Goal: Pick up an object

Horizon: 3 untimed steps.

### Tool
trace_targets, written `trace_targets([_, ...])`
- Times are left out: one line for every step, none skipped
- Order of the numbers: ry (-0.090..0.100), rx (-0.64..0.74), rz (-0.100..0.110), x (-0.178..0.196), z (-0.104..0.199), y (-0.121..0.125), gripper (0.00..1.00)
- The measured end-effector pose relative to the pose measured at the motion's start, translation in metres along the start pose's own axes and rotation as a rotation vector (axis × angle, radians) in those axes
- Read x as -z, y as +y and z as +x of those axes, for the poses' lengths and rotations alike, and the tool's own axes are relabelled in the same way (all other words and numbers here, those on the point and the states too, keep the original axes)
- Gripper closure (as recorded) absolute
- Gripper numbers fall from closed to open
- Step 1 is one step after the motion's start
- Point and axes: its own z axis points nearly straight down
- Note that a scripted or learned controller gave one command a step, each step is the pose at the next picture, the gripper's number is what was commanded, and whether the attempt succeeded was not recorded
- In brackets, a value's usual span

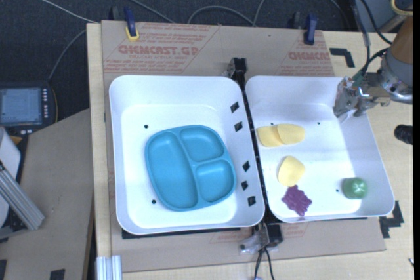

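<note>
1. Tabletop (164,42): carrying two shallow white bins side by side; printed cardboard is lying under them, held by blue clamps at the far edge.
2. Left bin (125,141): holding a blue divided plate (190,167) with three compartments, lying flat near the bin's middle.
3. Right bin (374,160): holding four small things, all well apart from the pincer.
4. Long yellow piece (280,135): lying near the bin's left wall, toward the middle.
5. Rounded yellow piece (291,170): lying just below the long one, apart from it.
6. Purple grape bunch (296,199): lying near the front rim, just beside the rounded yellow piece.
7. Green round object (355,188): sitting near the front right corner.
8. Pincer (349,101): hanging over the right bin's far right corner, grasping nothing visible; whether released or clenched, I cannot tell.
</note>
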Motion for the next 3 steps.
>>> trace_targets([0.001, 0.001, 0.0, 0.039, 0.0, 0.002, 1.0])
trace_targets([0.006, 0.005, 0.008, 0.03, 0.052, -0.001, 1.0])
trace_targets([0.006, 0.005, 0.009, 0.023, 0.106, -0.005, 1.0])
